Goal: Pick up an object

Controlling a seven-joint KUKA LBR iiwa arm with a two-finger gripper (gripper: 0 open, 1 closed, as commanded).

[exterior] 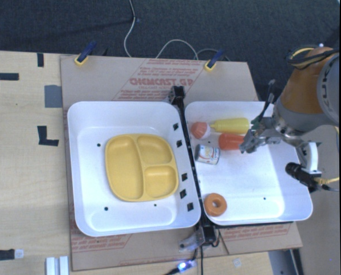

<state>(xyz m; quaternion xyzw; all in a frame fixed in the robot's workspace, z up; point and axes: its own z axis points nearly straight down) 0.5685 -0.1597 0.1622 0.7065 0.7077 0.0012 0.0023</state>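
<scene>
Low in the right bin (273, 208), the hand (249, 144) — tilted leftward — touches an orange block (230, 141).

Yellow tray (141, 167) in left bin (84, 122)

Right bin (273, 211): centre floor open. Clutter at its far left: corn (230, 124), orange piece (230, 141), ball (199, 130), can (207, 154); donut (215, 204) near front-left. Left bin (84, 211): tray (142, 167) fills middle.
</scene>
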